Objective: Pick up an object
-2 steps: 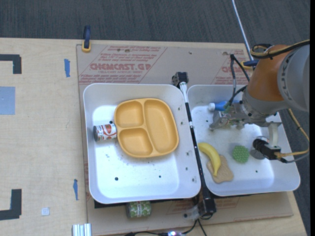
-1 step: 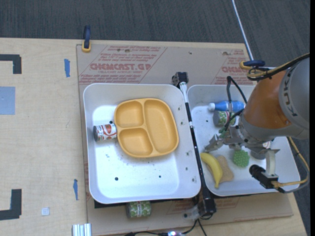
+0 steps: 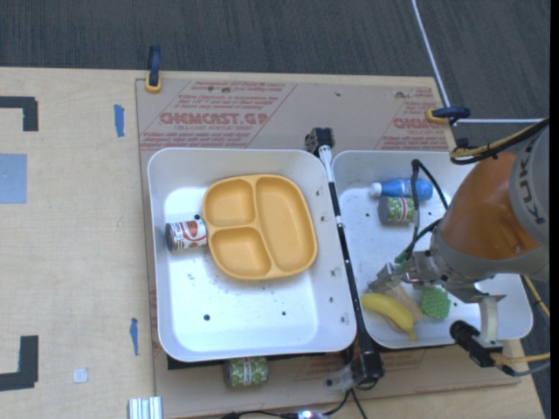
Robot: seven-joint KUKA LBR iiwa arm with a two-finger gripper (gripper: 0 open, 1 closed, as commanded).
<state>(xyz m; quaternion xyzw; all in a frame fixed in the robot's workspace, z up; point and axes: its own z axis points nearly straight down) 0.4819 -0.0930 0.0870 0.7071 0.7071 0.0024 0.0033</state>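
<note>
So the gripper is down in the right bin, near its front edge, and its metal fingers look spread apart with nothing between them. They point left, sitting just above the banana, which lies at the near edge of that bin, tilted a bit. Can't tell if a fingertip is actually touching the banana or just hovering over it. Right beside the banana, on its right, there's a green bumpy thing, partly tucked under the wrist.

The arm comes in from the right, the orange band sitting over the right bin's middle, grey wrist below it bending down and left toward the banana. A black cable loops across the bin near the arm.

Farther back in the same bin: a blue bottle lying on its side, and a small green can just in front of it, nearly touching.

Left bin has a yellow three-section plate sitting toward the far half, and a red can lying on its side against the plate's left edge.

Outside the bins, another green can lies on the bench at the near edge of the left bin.
</note>
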